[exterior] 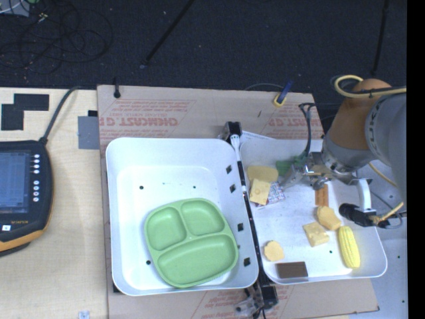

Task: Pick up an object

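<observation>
Arm: grey with an orange band, reaching in from the right and bent low over the top of the right bin.
Jaws: down among the items near the bin's upper middle; whether they are apart or together cannot be told, and nothing can be made out between them.
Green item: a small green thing just beside the jaws, partly hidden.
Yellow blocks: one pale yellow block near the divider and a smaller yellow piece just below it, touching or nearly so.
Patterned packet: small, just right of the smaller yellow piece.
Orange stick: narrow, upright in the view, below the arm's wrist.
Yellow chunks: one below the orange stick, another just below and left of it.
Corn cob: lies lengthwise near the bin's right wall.
Round yellow piece: near the bin's lower left.
Brown block: flat, at the bottom wall, just below the round piece.
Left bin: holds a green divided plate in its lower half.
Surface: cardboard under both bins; a handheld control pad lies at the far left.
</observation>
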Controlling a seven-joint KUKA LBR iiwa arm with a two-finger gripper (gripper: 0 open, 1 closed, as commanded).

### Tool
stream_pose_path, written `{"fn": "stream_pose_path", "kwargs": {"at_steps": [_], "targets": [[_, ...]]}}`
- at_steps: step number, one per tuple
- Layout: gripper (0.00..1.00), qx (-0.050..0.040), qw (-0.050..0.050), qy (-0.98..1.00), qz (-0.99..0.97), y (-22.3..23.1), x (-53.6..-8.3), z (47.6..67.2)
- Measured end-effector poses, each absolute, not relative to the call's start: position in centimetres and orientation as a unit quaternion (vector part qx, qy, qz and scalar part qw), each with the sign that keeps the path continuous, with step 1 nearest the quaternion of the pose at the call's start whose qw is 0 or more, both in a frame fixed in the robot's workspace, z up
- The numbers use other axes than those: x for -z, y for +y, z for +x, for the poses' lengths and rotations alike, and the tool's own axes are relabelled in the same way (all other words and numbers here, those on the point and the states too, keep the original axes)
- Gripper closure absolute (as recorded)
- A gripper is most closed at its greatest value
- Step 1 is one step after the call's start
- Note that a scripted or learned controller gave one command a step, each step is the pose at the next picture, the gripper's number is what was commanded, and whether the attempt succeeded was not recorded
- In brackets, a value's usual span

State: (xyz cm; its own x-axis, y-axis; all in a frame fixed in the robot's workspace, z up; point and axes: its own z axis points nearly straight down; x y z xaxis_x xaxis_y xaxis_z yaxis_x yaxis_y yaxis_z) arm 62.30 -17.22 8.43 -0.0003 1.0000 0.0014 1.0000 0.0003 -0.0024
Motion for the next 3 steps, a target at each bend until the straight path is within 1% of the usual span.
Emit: {"fn": "stream_pose_path", "kwargs": {"at_steps": [1, 2, 3], "targets": [[0.00, -0.0018, 0.002, -0.706, -0.708, -18.5, -10.8, 54.8], [0.00, 0.0006, 0.001, -0.706, -0.708, -19.6, -8.9, 49.4], [1.00, 0.0014, 0.002, -0.705, -0.709, -19.6, -9.9, 49.5]]}}
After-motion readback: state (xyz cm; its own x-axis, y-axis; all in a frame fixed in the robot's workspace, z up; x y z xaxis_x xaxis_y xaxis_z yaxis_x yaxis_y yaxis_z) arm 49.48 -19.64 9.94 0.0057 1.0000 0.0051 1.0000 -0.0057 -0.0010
